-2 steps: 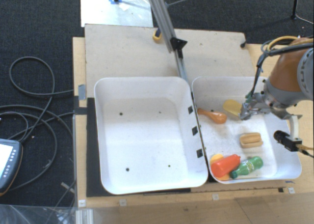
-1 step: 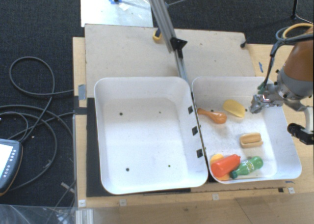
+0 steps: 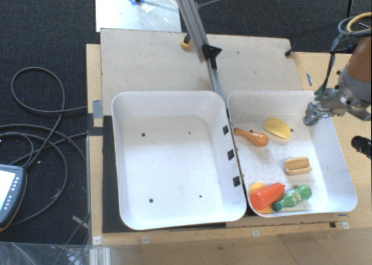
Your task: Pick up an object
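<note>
The right bin (image 3: 331, 142) holds several toy foods. A yellow lemon-like piece (image 3: 278, 128) lies near its middle, with an orange-brown drumstick (image 3: 253, 136) to its left. A hot dog bun (image 3: 297, 166) sits lower right. At the front edge lie a red-orange carrot-like piece (image 3: 267, 195) and a green bottle (image 3: 292, 197). My gripper (image 3: 311, 115) hangs over the bin's right side, to the right of the yellow piece and above the hot dog. Nothing shows between its fingers.
The left bin (image 3: 168, 159) stands beside the right one, divided by a rim with black clips (image 3: 231, 154). A slanted metal pole (image 3: 195, 20) crosses the bench back. Cables (image 3: 40, 118) and a pendant (image 3: 9, 191) lie on the floor at left.
</note>
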`<control>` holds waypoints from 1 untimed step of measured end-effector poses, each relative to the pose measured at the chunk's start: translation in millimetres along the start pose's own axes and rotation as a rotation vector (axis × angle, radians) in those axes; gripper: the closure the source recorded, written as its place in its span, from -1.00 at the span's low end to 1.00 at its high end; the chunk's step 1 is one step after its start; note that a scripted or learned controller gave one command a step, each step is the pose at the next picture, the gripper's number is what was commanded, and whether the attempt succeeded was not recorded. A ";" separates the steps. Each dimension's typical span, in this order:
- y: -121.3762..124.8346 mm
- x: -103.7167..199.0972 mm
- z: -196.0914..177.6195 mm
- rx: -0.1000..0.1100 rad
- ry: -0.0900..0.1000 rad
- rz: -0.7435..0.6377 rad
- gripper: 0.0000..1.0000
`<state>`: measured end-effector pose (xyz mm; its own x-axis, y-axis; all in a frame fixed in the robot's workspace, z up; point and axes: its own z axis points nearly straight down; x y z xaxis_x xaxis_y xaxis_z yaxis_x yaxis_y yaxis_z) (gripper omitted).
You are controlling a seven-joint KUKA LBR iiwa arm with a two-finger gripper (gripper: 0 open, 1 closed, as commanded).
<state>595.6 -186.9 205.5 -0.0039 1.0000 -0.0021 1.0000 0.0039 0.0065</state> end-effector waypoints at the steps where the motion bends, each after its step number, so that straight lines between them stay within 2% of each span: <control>1: -7.6 1.2 -50.8 0.000 0.000 -0.001 1.00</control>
<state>587.7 -185.6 256.2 -0.0047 1.0000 -0.0020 1.0000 0.0047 0.0069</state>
